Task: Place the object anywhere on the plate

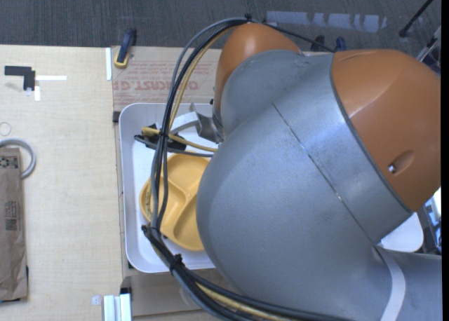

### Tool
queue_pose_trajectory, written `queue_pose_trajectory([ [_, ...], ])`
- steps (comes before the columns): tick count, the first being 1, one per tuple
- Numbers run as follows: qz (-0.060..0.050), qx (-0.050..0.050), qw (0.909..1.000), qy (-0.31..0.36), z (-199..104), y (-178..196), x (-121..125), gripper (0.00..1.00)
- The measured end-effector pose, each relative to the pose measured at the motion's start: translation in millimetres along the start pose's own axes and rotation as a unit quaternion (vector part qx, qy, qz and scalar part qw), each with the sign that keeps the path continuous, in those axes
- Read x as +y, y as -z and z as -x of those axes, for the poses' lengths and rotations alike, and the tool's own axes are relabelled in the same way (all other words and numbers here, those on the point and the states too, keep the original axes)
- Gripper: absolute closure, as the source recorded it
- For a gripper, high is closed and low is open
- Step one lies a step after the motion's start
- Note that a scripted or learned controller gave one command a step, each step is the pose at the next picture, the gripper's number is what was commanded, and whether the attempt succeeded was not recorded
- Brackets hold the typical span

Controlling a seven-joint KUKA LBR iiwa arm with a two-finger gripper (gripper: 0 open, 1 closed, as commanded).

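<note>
Inside the white bin (125,193), toward its left wall, the yellow plate (179,197) is seen lying flat, with a raised ridge dividing it into compartments. It is judged to be moulded plastic: light, stiff and smooth, so anything set on it could slide toward the ridge or the rim. Where the object lies cannot be told, because the greater part of the bin is covered by the arm (302,193). Its weight and surface cannot be judged either. A hold across its narrowest firm part would be advised, and a low release over a flat compartment rather than over the ridge. At the bin's far side, a grey metal part (204,125) is glimpsed under the wrist and is taken to belong to the gripper; whether the gripper is spread, closed or carrying anything cannot be told. A bundle of black and yellow cables (168,102) is draped across the bin's left half and over the plate. Beyond the bin's far edge, a sheet of cardboard (161,74) is laid on the bench, with a small blue and yellow tool (126,46) at its corner. Well to the bin's left, a brown paper bag (10,228) is seen.
</note>
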State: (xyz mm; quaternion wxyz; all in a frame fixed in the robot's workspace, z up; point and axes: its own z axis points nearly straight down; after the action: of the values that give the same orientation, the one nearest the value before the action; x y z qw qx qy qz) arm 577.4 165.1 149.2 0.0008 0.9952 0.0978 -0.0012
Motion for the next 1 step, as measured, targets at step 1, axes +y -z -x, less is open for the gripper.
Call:
queue_pose_trajectory([
  [1, 0.000, 0.000, 1.0000, 0.000, 10.6, -8.3, -38.9, 1.00],
])
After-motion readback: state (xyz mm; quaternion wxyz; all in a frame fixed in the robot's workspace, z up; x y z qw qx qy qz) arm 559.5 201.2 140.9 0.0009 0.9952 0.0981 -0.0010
